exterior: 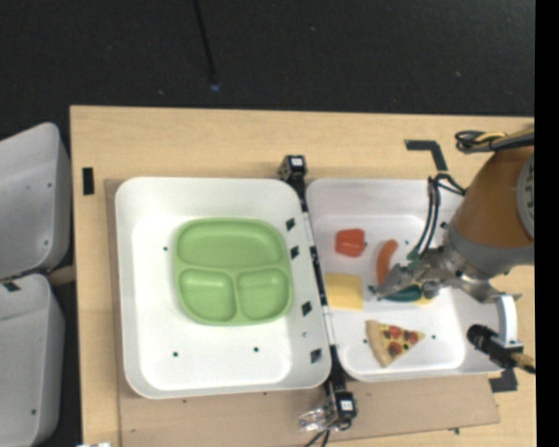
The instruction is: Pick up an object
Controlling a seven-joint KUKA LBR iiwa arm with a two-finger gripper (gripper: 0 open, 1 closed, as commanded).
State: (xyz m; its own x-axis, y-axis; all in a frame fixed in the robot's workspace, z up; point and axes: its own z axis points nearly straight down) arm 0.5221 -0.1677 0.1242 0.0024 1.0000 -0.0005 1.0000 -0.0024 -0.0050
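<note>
in the camera view, the arm (489, 217) is reaching in from the right over the right bin (373, 198), with its orange band above the wrist. the gripper (398, 290) is hanging low near the middle of that bin, right over a green object (412, 296) that is peeking out beneath it; whether it is grasping that object or is released cannot be told from here. an orange sausage-shaped piece (385, 260) is lying just beside the gripper, toward the bin's far edge. a red block (350, 242) is sitting nearer the bin's far left corner, a yellow block (344, 292) is resting against the left wall, and a pizza slice (392, 341) is lying near the front edge. in the left bin (140, 343), a green divided plate (231, 270) is sitting around the centre.
</note>
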